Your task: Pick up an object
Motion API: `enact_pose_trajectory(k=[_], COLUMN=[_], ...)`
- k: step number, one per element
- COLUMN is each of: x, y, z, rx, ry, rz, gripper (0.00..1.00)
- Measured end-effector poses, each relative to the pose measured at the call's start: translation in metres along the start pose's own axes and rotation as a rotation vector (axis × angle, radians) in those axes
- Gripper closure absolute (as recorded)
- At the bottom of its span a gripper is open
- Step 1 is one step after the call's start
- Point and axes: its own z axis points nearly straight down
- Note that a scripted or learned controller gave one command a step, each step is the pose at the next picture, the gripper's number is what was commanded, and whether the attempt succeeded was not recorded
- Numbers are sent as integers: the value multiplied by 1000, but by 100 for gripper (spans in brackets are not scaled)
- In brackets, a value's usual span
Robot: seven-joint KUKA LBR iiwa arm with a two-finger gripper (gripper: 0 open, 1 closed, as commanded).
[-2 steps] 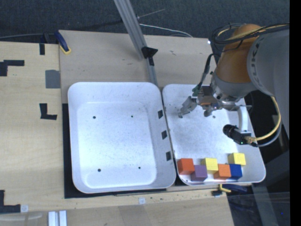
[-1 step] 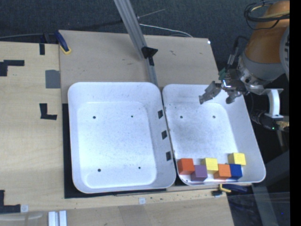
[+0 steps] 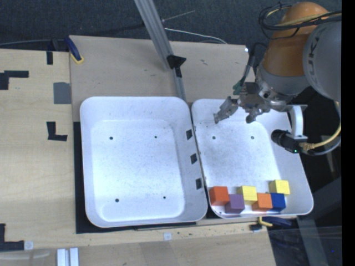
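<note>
Fingers (image 3: 237,113) spread apart, grasping nothing, poised over the far end of the right shallow white plastic bin (image 3: 297,173); small coloured cubes (image 3: 249,197) huddled against its near wall, awaiting pickup

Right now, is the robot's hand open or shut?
Open: the hand has its two fingers spread apart over the right bin, with nothing between them.

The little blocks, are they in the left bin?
No, the blocks all sit along the near edge of the right bin.
</note>
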Motion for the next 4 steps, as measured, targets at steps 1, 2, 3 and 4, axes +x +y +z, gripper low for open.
enact_pose_trajectory(k=[1, 2, 3, 4], x=[-8, -8, 81, 52], y=[7, -40, 3, 0], z=[65, 61, 61, 61], rx=[5, 3, -3, -1], ry=[-2, -1, 2, -2], rz=[5, 6, -4, 6], gripper=[0, 0, 0, 0])
